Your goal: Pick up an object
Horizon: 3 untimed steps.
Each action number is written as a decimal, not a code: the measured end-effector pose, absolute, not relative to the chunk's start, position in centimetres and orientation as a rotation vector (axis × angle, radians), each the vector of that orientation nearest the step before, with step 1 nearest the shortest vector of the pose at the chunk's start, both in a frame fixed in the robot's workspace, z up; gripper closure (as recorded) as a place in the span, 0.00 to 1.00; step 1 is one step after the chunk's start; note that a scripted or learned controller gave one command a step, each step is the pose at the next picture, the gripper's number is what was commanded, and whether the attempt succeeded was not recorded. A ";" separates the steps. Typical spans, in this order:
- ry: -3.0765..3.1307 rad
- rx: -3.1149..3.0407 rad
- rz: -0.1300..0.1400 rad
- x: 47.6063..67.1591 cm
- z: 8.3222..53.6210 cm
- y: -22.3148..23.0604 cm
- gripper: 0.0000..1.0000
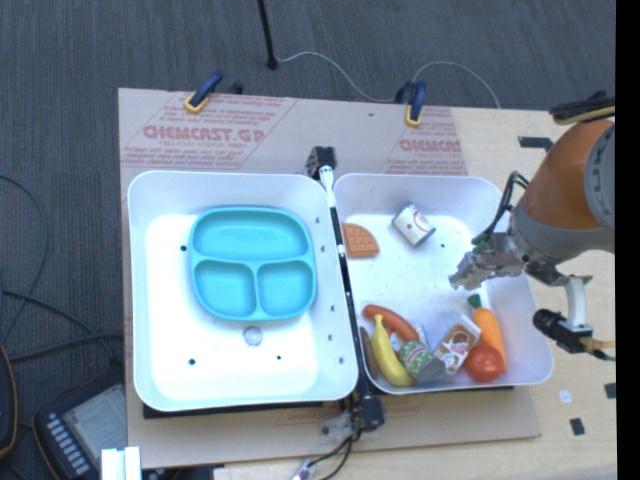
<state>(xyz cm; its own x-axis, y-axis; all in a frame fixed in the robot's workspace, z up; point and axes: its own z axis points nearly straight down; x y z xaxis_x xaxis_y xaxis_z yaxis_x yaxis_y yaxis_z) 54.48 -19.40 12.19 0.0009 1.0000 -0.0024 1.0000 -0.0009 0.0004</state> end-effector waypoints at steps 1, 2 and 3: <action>2.220 2.222 -0.002 54.5 12.1 -19.4 0.00; 2.215 2.213 0.009 48.9 8.8 -19.5 0.00; 2.210 2.213 0.009 49.0 9.9 -19.7 1.00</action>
